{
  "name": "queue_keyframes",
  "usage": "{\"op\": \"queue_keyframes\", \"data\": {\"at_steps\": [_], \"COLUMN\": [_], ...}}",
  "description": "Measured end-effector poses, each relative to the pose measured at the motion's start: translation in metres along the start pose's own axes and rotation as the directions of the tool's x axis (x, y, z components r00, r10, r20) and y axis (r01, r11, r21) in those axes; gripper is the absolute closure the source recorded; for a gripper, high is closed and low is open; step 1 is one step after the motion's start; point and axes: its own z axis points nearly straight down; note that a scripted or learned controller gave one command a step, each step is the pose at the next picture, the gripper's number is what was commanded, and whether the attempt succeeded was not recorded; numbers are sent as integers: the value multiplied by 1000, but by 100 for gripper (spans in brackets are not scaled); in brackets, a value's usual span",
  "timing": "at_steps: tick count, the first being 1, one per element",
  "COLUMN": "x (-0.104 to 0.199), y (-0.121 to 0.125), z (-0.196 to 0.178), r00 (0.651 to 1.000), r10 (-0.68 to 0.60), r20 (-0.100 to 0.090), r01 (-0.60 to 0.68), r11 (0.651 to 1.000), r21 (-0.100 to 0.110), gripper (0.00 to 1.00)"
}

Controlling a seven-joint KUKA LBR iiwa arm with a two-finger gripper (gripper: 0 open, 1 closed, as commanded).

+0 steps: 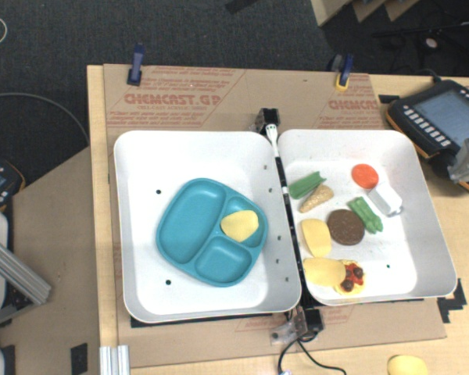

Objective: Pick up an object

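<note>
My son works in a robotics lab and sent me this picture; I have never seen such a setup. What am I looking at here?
This is a single camera fixed above a workbench, looking down at a slant. A robot arm normally reaches in from the right to pick things up.

On the bench sit two shallow white bins side by side. The left bin holds a blue divided plate with a pale yellow piece in one compartment. The right bin holds small toy foods: a brown round disc, an orange-red round piece, green pieces, and yellow pieces. Nothing is seen being held.
</note>
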Motion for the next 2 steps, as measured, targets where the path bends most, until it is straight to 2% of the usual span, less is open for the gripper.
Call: {"op": "queue_keyframes", "data": {"at_steps": [1, 2], "x": [-7, -34], "y": [41, 0], "z": [-136, -45], "r00": [1000, 1000], "r10": [-6, 0], "r20": [10, 1], "r01": [7, 0], "r11": [999, 1000], "r21": [-32, -6], "gripper": [100, 100]}}
